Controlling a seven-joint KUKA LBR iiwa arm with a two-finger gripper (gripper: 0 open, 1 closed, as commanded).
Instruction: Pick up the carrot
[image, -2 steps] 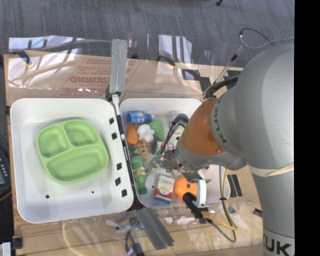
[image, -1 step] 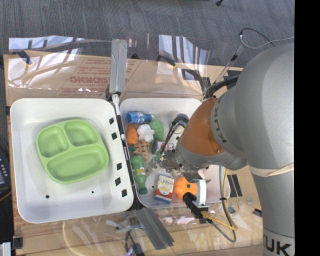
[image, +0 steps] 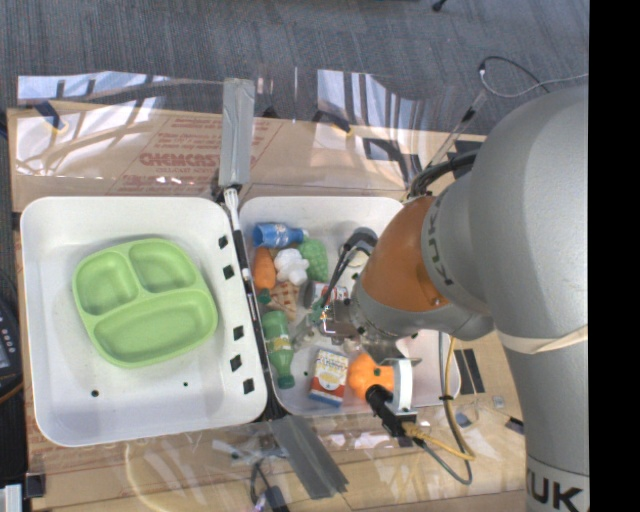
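The big grey arm (image: 520, 240) hangs low over the right bin (image: 400, 212), and I cannot tell how its fingers stand. The carrot (image: 263, 269) lies by that bin's left wall, touching other toys, so the fingers could grab the wrong one or bump the wall.

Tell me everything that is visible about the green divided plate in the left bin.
The green divided plate is light green and looks like matte plastic. It has rounded corners and three compartments: two smaller ones toward the far side and one long one toward the near side, separated by raised ridges. It lies flat, face up, slightly rotated, on the floor of the left bin, roughly in its middle. Nothing lies in its compartments, and nothing touches it except the bin beneath.
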